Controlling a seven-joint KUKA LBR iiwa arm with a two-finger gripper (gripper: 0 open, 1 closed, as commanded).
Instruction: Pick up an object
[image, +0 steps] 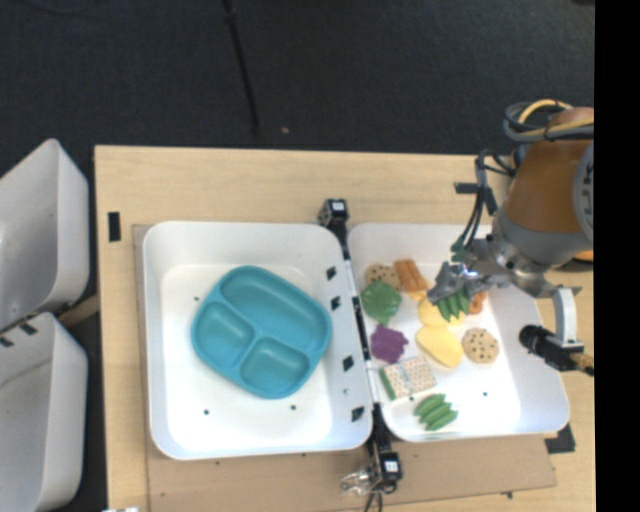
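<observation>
The right bin (520, 395) holds several toy foods: a tan cookie (377, 274), an orange bread piece (408, 273), a green leafy piece (381, 299), a purple piece (388, 343), a yellow piece (440, 346), a chocolate-chip cookie (480, 346), a checkered cracker (409, 378) and a green pea pod (434, 411). My gripper (453, 290) hangs over the middle of this bin, above the yellow piece. It is shut on a second green pod (452, 304), which sticks out below the fingertips.
A blue divided plate (260, 330) lies in the left bin (165, 400). A ridge with black clips (352, 330) separates the two bins. The grey and orange arm (545, 200) covers the right bin's far right corner. White containers (40, 220) stand off the bench's left side.
</observation>
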